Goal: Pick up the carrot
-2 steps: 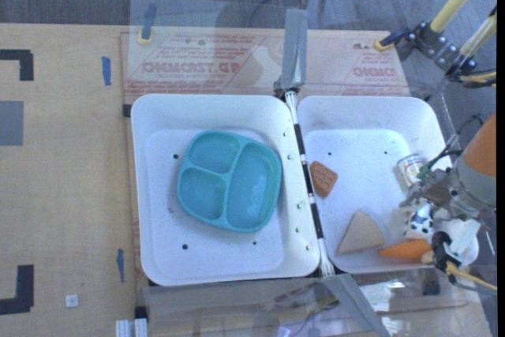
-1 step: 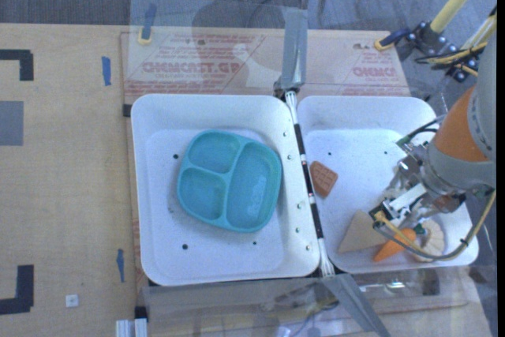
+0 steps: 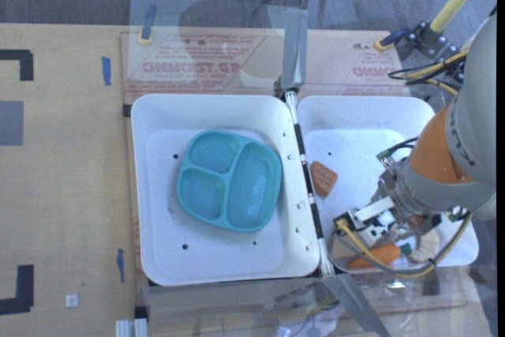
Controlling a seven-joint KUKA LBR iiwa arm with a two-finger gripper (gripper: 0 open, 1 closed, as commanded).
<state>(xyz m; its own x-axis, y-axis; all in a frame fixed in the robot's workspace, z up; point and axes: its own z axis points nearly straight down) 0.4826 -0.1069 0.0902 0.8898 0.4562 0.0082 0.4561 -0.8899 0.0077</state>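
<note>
Carrot (image 3: 377,256): short orange piece, lying roughly level, lower right of the frame, near the front edge of the right bin (image 3: 347,116). Its left end tapers; part of it is covered by the gripper (image 3: 377,237), which sits directly over it. Claw state: cannot tell, the wrist blocks the view. A brown flat piece (image 3: 322,177) lies near the left wall of the same bin. Left bin (image 3: 158,249) carries 1 teal plate (image 3: 229,180) with 3 compartments.

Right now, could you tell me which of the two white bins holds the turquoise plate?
The left bin holds the divided turquoise plate.
</note>
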